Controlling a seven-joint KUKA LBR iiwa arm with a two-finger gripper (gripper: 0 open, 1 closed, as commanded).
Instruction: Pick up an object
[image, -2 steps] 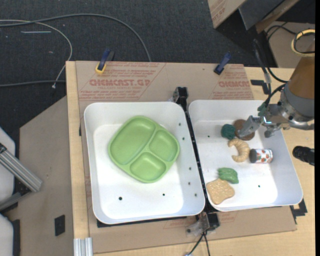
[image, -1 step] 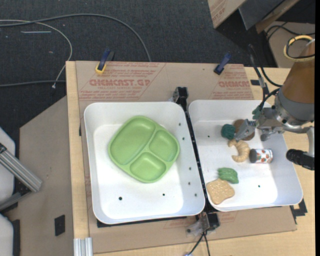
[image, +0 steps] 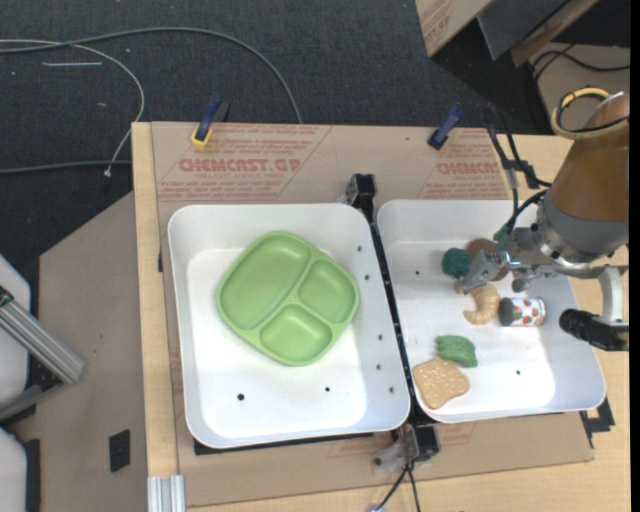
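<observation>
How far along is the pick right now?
Done: the arm has reached into the right bin, with the claw low among the items. In hand: nothing visibly gripped; the claw sits by the teal toy and tan piece. Left: grasp and lift one. The green plate lies in the left bin.

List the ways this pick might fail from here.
The claw sits low in the right bin among crowded pieces: the dark green toy, the tan curved piece and the small can. It may nudge neighbours or close between them. The can, lying on its side, might roll.
</observation>
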